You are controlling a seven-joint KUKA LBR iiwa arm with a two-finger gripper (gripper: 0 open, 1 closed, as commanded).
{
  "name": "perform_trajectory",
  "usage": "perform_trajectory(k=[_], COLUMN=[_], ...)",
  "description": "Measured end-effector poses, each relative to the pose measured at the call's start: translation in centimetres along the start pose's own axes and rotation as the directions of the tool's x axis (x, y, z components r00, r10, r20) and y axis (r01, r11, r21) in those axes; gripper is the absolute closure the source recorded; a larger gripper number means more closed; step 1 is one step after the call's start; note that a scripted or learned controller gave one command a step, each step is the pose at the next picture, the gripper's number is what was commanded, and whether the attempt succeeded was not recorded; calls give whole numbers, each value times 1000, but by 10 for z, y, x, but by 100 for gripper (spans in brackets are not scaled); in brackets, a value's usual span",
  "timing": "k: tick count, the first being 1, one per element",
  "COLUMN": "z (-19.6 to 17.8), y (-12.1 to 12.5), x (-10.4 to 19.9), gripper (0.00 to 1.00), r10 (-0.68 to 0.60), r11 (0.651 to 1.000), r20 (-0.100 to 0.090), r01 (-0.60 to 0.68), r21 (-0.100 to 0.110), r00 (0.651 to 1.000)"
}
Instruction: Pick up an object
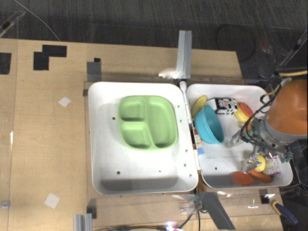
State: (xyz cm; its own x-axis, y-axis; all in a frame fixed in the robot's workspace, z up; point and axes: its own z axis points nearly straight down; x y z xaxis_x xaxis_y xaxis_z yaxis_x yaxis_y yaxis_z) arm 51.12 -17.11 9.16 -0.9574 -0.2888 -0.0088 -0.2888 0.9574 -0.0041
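Note:
The right bin holds several small objects. A blue bowl lies tilted at its left side, with a yellow piece just behind it. A black-and-white toy and an orange piece sit along the far wall. Near the front right corner lie a red piece, an orange piece, a small yellow object and a pale checked packet. My gripper hangs low over that front right cluster, right at the yellow object. The arm's orange band hides the bin's right side.
The left bin carries a green divided plate. A metal post stands behind the wall between the bins. Dark cables loop around the wrist. The wooden bench stretches to the left.

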Motion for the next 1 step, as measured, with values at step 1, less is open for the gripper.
perform_trajectory(k=[1], z=[3], y=[13], x=[-90], gripper=[0], r10=[107], r11=[994], r20=[7], r01=[-107], r21=[0], r00=[994])
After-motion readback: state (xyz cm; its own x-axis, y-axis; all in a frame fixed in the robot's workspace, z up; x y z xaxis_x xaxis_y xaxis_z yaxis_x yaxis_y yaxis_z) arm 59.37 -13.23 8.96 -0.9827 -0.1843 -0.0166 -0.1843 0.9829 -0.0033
